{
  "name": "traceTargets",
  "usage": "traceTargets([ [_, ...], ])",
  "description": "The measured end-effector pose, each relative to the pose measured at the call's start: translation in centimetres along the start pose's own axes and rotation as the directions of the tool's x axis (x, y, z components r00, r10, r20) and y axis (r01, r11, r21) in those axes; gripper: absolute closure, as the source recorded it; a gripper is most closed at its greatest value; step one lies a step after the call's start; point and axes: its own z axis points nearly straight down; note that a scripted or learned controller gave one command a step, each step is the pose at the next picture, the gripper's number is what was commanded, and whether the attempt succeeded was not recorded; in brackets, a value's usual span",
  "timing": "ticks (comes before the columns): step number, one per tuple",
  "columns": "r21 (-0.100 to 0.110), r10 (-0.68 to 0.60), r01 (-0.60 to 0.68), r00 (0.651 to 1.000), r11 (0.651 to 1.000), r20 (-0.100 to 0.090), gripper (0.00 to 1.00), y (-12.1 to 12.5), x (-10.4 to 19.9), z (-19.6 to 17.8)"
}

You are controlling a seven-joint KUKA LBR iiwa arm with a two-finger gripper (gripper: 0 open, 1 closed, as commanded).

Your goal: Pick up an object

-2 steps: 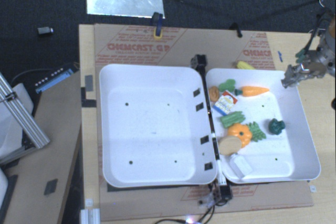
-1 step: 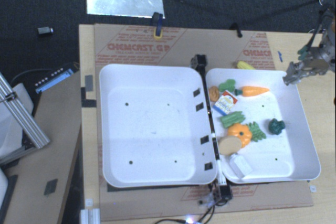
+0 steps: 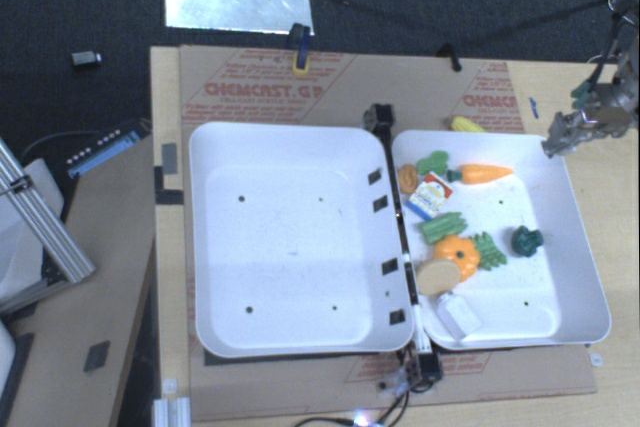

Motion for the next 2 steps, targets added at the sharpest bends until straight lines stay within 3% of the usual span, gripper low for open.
traceTargets([
  [2,-0.007,-0.012,0.012,1.000,1.000,0.000,1.00,0.3,0.1,-2.2],
])
